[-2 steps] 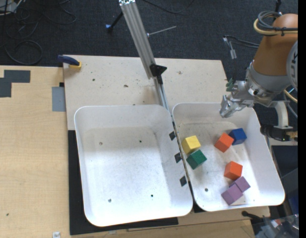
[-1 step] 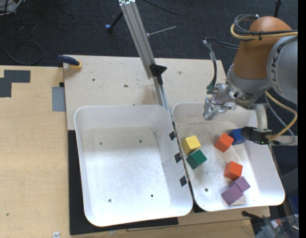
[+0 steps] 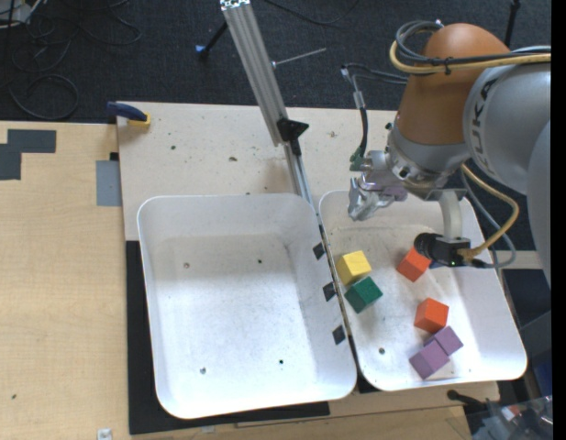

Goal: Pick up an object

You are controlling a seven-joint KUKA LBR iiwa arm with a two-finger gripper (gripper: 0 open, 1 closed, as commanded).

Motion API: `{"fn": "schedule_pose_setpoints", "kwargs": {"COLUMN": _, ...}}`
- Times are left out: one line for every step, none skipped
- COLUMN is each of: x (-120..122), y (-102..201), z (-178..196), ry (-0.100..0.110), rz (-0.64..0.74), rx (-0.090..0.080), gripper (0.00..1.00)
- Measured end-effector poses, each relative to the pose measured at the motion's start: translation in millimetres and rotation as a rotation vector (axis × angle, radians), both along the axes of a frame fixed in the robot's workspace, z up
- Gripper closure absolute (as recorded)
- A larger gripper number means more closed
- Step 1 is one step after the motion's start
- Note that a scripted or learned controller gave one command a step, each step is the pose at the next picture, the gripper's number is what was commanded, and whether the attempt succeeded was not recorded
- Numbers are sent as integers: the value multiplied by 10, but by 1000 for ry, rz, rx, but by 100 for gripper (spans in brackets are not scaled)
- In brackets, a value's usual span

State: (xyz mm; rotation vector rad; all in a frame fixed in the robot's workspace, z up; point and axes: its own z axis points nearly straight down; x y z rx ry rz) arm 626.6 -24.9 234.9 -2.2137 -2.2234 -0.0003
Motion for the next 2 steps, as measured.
{"fn": "schedule_pose_setpoints", "kwargs": {"x": -39, "y": 524, "z": -116, "ry": 2, "rz": 0, "rx": -1, "gripper": 100}}
{"fn": "schedule_pose_setpoints", "kwargs": {"x": -53, "y": 1120, "z": -65, "ry": 0, "rz": 0, "rx": -1, "gripper": 100}}
